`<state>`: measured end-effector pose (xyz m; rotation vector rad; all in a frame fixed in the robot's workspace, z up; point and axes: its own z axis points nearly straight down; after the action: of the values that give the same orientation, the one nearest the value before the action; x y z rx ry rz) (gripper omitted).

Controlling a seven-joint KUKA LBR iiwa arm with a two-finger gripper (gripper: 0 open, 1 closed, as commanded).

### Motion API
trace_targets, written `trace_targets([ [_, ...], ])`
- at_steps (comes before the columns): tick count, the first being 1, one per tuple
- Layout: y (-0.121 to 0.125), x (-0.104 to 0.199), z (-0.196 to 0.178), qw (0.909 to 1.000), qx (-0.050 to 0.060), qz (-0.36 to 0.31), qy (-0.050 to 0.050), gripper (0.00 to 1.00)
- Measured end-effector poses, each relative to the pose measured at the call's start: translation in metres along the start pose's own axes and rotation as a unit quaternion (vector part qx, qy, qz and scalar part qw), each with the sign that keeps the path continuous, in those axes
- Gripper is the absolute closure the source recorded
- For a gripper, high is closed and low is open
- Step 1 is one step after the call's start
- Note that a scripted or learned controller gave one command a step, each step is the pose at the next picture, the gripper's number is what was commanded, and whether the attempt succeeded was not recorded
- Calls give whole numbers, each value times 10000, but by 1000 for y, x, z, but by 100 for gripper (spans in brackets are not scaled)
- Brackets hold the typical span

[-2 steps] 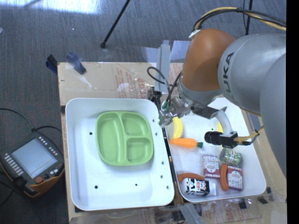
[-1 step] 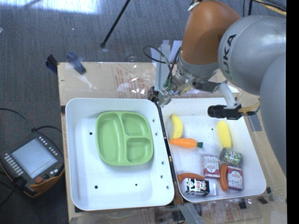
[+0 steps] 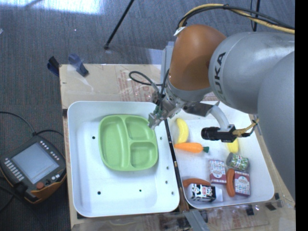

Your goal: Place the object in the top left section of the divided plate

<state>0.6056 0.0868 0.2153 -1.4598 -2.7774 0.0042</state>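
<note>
A light green divided plate (image 3: pixel 126 142) lies in the left white bin (image 3: pixel 91 196), with one long section on its left and two smaller sections on its right. My gripper (image 3: pixel 155 119) hangs over the plate's upper right rim, close to the wall between the two bins. I see no object at its tip. In the right bin (image 3: pixel 262 150) lie a yellow banana (image 3: pixel 182 130) and an orange carrot (image 3: pixel 190 147), just right of the gripper.
The right bin also holds two red cartons (image 3: pixel 217 171), a green packet (image 3: pixel 237 162), a sausage (image 3: pixel 230 182), a black-and-white carton (image 3: pixel 202 192) and a second yellow piece (image 3: pixel 233 145). The arm's bulk covers that bin's far side. A teach pendant (image 3: pixel 31 168) lies on the floor at left.
</note>
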Motion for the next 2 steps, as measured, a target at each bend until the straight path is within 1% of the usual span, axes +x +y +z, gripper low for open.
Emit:
trace_targets([
  [1, 15, 10, -29, 9973, -2, 733, -4, 100],
  [2, -26, -3, -25, 9997, -2, 243, -3, 100],
])
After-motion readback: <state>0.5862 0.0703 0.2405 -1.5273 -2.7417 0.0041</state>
